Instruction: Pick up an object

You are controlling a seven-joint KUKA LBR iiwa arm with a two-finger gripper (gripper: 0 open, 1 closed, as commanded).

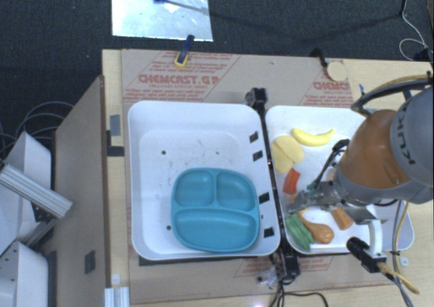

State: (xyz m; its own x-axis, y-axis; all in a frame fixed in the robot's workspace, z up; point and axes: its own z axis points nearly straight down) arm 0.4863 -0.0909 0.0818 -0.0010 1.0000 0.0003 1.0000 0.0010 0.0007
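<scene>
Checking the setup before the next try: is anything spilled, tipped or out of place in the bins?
Nothing stands out. The blue divided plate lies flat in the left bin. The banana and the other toy foods sit inside the right bin, where the gripper is low among them. None lies on the bench.

We see a dark carpet [54, 21] under a wooden bench [203, 72]. A shiny sheet [161, 1] lies on the floor. Black cables [305, 24] run across it. Grey metal bars [30, 190] sit at the left.
</scene>
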